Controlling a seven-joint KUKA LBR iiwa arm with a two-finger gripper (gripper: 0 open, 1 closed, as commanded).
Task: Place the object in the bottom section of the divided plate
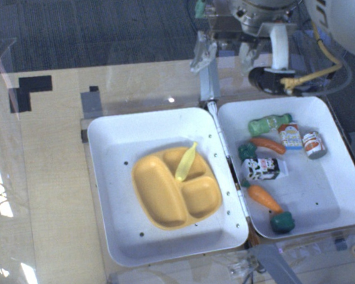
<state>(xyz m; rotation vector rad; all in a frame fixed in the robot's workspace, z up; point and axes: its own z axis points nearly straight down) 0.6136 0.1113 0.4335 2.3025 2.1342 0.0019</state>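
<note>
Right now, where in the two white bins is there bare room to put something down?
Left bin: bare floor rings the yellow divided plate, widest along its left and top edges. Right bin: open floor at the lower right, beside the carrot. Its upper left is crowded: green bottle, sausage, milk carton, and small can.

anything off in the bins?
One thing: the yellow piece in the left bin lies tilted across the plate, over the divider in its upper part, not flat in a section. Right-bin items lie loose and unspilled.
</note>
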